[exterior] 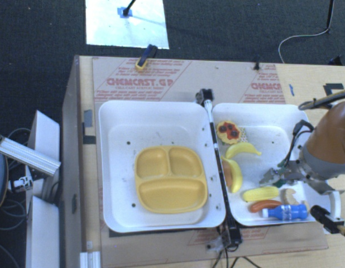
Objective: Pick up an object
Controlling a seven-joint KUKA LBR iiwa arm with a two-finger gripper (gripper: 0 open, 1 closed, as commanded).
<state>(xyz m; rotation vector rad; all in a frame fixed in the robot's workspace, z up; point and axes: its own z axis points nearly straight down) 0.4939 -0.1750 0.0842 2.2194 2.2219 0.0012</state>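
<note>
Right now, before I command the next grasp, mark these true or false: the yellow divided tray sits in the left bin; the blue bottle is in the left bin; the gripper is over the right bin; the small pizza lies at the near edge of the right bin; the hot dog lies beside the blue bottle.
1. The yellow divided tray sits in the left bin. True.
2. The blue bottle is in the left bin. False: it lies in the right bin, at the near edge.
3. The gripper is over the right bin. True.
4. The small pizza lies at the right bin's near edge. False: it is toward the far side.
5. The hot dog lies beside the blue bottle. True.
</note>
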